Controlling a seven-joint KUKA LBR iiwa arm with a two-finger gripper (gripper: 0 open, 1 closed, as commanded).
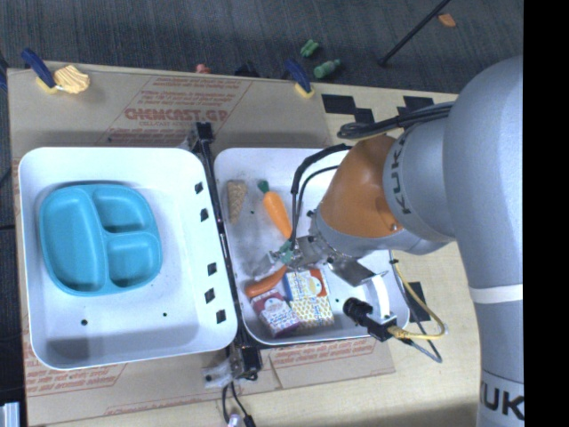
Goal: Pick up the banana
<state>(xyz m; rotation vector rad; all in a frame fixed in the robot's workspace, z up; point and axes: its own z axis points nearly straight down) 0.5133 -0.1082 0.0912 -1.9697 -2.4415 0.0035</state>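
Two bins sit side by side, and the gripper (298,254) reaches low into the right bin (233,238) among the food, its hold impossible to tell.

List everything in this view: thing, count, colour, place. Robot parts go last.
bins: two, white, side by side on the bench
divided tray: one, light blue, in the left bin
carrot: one, orange with green top, upper part of the right bin
tan piece: one, beige, beside the carrot; kind unclear
orange-red piece: one, lower part of the right bin, left of the packets
packets: about two, red and white printed, near the right bin's front edge
clamps: two, blue, at the bench's far edge
arm: one, grey with orange band, over the right bin
gripper: one, low over the right bin
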